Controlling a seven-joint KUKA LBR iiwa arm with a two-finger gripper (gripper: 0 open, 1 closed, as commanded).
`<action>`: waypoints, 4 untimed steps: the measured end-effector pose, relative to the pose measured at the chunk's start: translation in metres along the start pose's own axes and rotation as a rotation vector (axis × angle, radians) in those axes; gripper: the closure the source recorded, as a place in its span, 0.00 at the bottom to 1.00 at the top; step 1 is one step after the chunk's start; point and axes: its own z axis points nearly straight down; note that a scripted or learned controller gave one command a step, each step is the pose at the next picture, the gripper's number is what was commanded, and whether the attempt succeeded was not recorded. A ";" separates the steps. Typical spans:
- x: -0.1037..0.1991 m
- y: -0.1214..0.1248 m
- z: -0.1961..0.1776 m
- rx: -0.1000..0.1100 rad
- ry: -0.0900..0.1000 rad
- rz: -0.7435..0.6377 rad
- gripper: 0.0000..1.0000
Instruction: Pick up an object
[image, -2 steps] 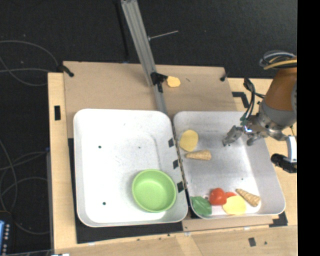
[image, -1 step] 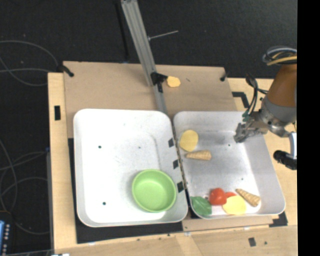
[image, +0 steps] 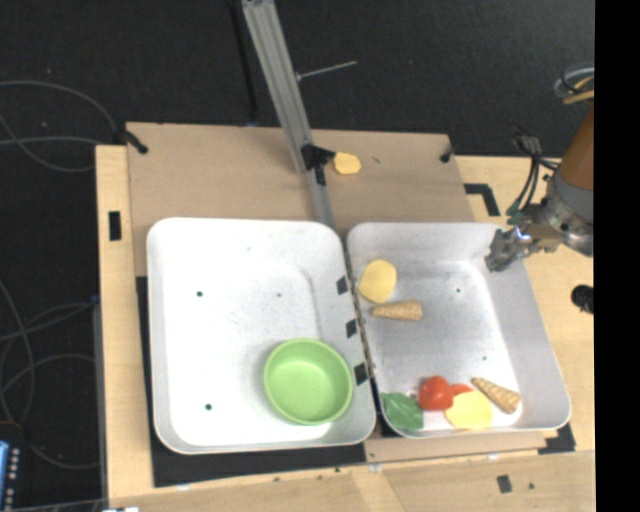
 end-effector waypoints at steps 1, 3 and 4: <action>-0.001 0.002 -0.046 0.000 0.000 -0.006 1.00; 0.081 -0.025 -0.051 0.006 0.003 -0.010 1.00; 0.127 -0.039 -0.057 0.006 0.003 -0.010 1.00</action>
